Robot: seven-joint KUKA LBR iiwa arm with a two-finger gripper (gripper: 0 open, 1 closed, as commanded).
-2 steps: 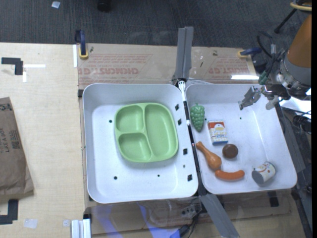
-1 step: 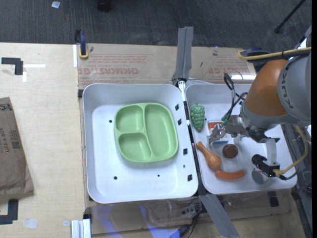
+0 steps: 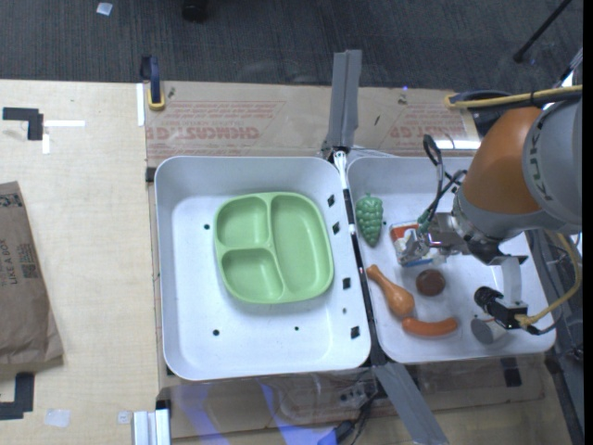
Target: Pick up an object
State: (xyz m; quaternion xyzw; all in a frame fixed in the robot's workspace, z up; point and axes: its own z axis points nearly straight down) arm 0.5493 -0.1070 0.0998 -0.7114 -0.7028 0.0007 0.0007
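Two shallow white bins sit side by side on the table (image 3: 83, 137), which is pale wood with a strip of printed cardboard along its far edge.

The left bin (image 3: 185, 341) holds one thing: a light green plate (image 3: 274, 247) with three compartments, one long section on its right side and two smaller ones on its left. The plate lies flat, a little toward the far side of the bin, clear of the walls. All three compartments are bare.

The right bin (image 3: 389, 336) holds several small toy foods. A green bunch of grapes (image 3: 370, 219) lies near the bin's left wall, toward the far side. Nearer the camera, a tan, pear-shaped gourd (image 3: 391, 290) lies at a slant, its narrow neck pointing up and left toward the wall. Just below it an orange sausage (image 3: 429, 325) lies almost level, its left end close to the gourd's fat end. A small round brown ball (image 3: 430, 283) sits just right of the gourd and above the sausage.

The arm (image 3: 505, 170) comes in from the right over the right bin, with its orange band prominent. The end effector (image 3: 414, 247) hangs low in the middle of this bin, right of the grapes and just above the brown ball. Something red and white shows at its tip, but whether this is a held object or part of the tool is unclear, and how far it is open I cannot tell.

A brown paper bag (image 3: 23, 276) lies on the table well left of the bins.
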